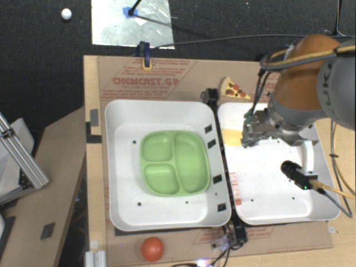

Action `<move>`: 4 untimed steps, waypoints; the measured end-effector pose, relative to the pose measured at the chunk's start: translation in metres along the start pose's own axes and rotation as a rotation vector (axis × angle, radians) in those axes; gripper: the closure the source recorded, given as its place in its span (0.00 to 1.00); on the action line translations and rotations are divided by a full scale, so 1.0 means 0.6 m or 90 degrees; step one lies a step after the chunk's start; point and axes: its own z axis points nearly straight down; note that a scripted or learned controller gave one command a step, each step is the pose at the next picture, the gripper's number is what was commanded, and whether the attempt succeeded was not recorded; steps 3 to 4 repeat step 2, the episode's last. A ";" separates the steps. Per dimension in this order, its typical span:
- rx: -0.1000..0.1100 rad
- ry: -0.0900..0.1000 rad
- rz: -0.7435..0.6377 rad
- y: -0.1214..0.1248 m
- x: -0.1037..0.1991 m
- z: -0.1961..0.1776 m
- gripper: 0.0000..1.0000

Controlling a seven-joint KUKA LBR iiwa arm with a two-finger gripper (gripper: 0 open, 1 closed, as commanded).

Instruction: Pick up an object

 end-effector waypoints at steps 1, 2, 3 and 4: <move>0.000 0.000 0.001 0.034 0.077 -0.015 1.00; 0.000 0.000 0.001 0.061 0.144 -0.012 1.00; 0.000 0.000 0.001 0.061 0.144 -0.012 1.00; 0.000 0.000 0.001 0.061 0.144 -0.012 1.00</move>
